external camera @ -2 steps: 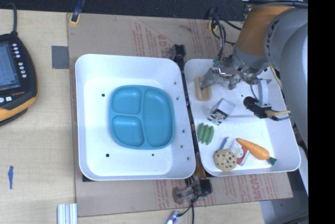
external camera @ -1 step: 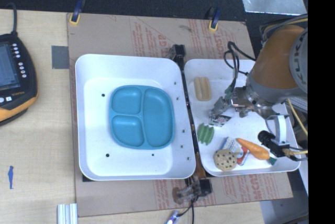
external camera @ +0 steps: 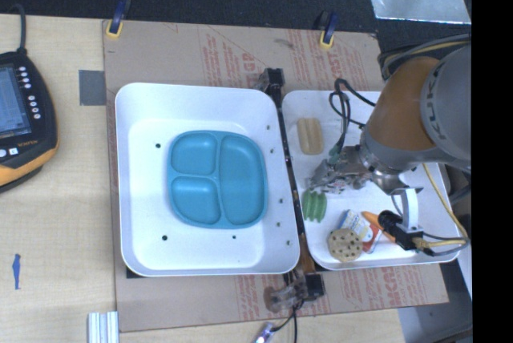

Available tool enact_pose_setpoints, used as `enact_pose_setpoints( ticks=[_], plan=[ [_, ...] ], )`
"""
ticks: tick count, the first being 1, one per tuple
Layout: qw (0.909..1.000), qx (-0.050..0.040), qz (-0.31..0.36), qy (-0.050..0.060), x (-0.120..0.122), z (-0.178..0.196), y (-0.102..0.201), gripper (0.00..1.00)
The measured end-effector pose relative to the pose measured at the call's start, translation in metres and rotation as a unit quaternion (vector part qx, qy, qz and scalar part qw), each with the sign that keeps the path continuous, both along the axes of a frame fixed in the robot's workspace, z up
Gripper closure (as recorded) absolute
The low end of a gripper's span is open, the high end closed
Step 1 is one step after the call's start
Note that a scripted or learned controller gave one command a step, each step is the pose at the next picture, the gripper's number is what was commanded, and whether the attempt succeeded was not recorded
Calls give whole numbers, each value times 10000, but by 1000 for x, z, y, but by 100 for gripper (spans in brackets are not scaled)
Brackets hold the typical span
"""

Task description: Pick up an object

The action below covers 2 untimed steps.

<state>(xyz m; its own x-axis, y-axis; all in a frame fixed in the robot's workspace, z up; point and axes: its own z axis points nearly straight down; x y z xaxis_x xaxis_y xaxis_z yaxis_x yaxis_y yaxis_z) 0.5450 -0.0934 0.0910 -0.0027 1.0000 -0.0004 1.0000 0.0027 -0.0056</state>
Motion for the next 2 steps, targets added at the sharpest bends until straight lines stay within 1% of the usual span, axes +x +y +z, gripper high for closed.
enact_pose_setpoints(
  ticks=[1, 2],
  plan=[
    [10000, -7, 10, 11, 0, 10, -1, 100],
    [10000, 6, 12, -19, 17, 101, 75, 100]
  ],
)
